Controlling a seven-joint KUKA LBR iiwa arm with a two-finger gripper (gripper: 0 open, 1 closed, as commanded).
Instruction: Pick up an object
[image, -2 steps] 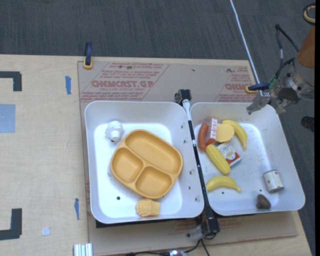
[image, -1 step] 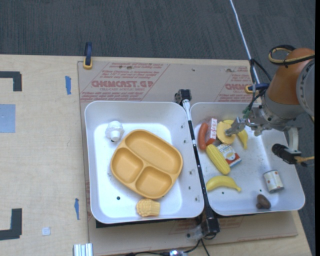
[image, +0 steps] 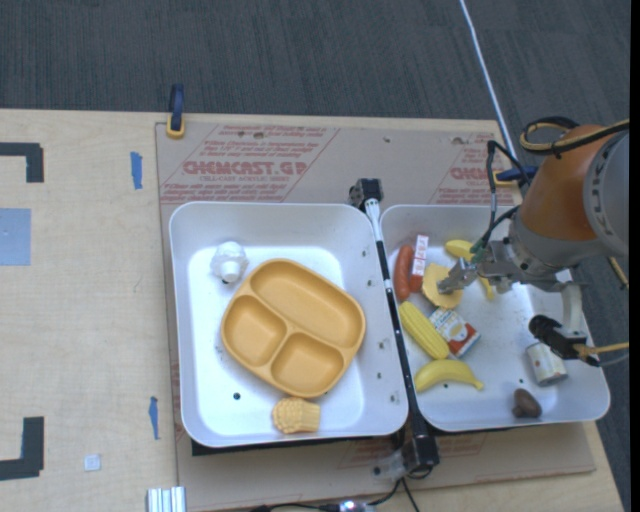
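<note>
two white bins (image: 190, 300), one divided yellow plate (image: 292, 325)

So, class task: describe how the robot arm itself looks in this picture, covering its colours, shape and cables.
The rounded grey arm wears a broad orange band above its wrist. Black, yellow and blue cables loop along it. The small metallic gripper ends in dull grey jaws.

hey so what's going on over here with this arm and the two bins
A grey and orange robot arm reaches in from the right over the right bin, trying to pick something up. Its end effector is down among toy food: a yellow wedge, a red sausage, a corn cob and a banana. I can't tell whether it holds anything. The left bin holds a yellow divided plate, a small white object and a yellow piece.
</note>
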